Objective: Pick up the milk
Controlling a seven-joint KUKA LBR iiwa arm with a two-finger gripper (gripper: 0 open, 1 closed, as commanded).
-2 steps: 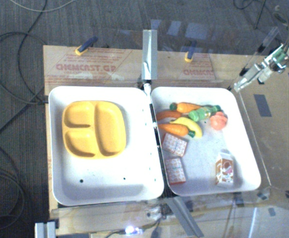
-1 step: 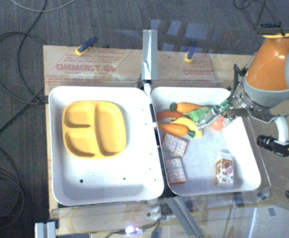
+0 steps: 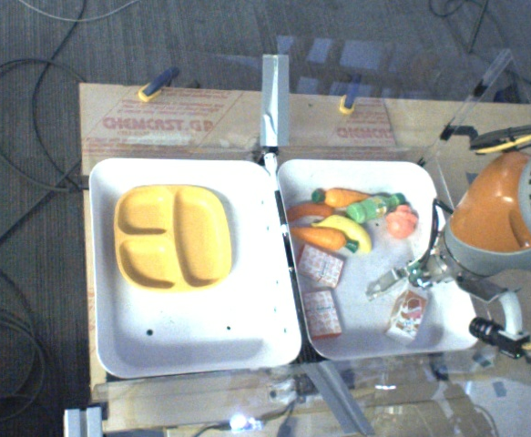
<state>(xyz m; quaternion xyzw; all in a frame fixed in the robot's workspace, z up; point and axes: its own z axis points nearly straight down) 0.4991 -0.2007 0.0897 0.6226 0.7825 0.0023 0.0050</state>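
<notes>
The milk carton [image 3: 408,315] lies in the right bin [image 3: 356,173], just below the tool [image 3: 394,280], whose opening I cannot tell. It looks light, thin-walled and easily crushed; best gripped gently across its flat sides.

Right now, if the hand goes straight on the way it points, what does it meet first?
The hand points left and slightly down; probably the right bin's bare floor first, then the checkered packets. Depth is unclear.
</notes>
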